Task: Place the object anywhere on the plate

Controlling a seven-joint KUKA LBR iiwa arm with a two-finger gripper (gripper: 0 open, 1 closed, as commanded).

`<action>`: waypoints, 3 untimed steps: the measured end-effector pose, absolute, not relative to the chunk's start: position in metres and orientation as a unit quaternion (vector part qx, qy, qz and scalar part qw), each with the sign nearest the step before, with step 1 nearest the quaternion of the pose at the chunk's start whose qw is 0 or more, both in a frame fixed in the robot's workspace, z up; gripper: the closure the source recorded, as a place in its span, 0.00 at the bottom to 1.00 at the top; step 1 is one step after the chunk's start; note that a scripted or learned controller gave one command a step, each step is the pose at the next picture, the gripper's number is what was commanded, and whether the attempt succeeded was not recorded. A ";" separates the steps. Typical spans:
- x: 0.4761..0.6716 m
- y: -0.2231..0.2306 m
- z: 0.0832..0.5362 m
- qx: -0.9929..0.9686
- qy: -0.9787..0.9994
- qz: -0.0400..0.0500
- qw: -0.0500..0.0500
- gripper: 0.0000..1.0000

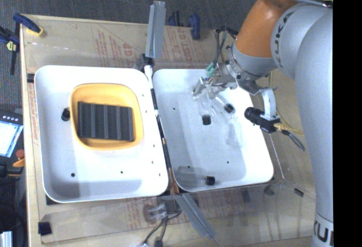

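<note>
Over right bin: end effector, fingers apart, nothing held. Left bin: yellow plate, long axis left-right.

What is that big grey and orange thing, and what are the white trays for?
That is a robot arm, seen by a camera above the bench, looking down. It reaches in from the right. Its claw hangs over the right white bin. Small dark bits lie there, one near the claw and one by the bin's front edge. I cannot tell if the claw holds anything. The left bin holds a yellow plate with a dark ridged block on it.
</note>
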State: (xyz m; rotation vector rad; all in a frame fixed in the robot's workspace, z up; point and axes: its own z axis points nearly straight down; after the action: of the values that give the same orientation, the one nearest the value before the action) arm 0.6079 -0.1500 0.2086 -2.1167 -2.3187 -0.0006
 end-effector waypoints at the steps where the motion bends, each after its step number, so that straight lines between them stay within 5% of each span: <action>1: 0.636 -0.078 0.191 -0.577 -0.817 0.001 0.001 1.00; 2: 0.602 -0.055 0.191 -0.503 -0.864 0.001 0.002 1.00; 3: 0.593 -0.021 0.190 -0.455 -0.890 0.002 0.003 1.00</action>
State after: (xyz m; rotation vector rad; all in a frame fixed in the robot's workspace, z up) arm 0.5933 -0.0211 0.1902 -1.4277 -2.7922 0.0051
